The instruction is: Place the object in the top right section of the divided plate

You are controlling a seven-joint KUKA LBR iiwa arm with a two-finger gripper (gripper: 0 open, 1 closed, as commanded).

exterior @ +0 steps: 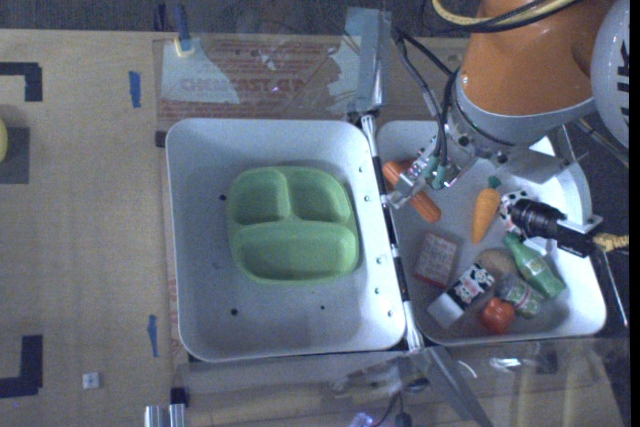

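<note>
The green divided plate (pixel 292 225) lies in the left bin (pixel 200 315), with two small sections at its far side and one wide section at its near side. My gripper (pixel 421 181) hangs low over the far left corner of the right bin (pixel 590 315). It is right above an orange, sausage-shaped toy (pixel 427 207) whose ends stick out on both sides of it. The arm's orange band and grey wrist hide the far part of that bin.
The right bin also holds a toy carrot (pixel 485 211), a brown cracker (pixel 436 258), a small milk carton (pixel 463 292), a red tomato (pixel 497 315), a green bottle (pixel 532 265) and a small can (pixel 519 294). A clear plastic sheet (pixel 262 75) lies behind the left bin.
</note>
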